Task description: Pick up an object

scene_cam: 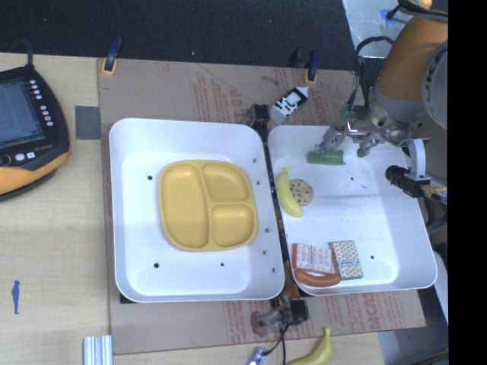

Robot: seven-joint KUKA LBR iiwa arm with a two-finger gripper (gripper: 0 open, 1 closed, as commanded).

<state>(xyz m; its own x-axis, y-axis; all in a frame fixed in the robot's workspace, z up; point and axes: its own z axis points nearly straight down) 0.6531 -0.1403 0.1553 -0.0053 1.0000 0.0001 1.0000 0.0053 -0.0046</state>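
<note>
My gripper (348,143) hangs over the far part of the right bin (396,226), its two fingers spread apart. A small flat green block (326,157) lies on the bin floor just below the left fingertip (332,138), and nothing sits between the fingers. Nearer the bin's left wall lie a yellow banana (288,195) and a round cookie (302,192). At the front are a red and white packet (312,256), a small patterned box (347,258) and a brown sausage (317,278).
The left bin (129,226) holds a yellow divided plate (207,204). A black and white bottle (288,103) lies behind the bins. Another banana (313,351) sits on the cardboard in front. A teach pendant (23,128) rests at the far left.
</note>
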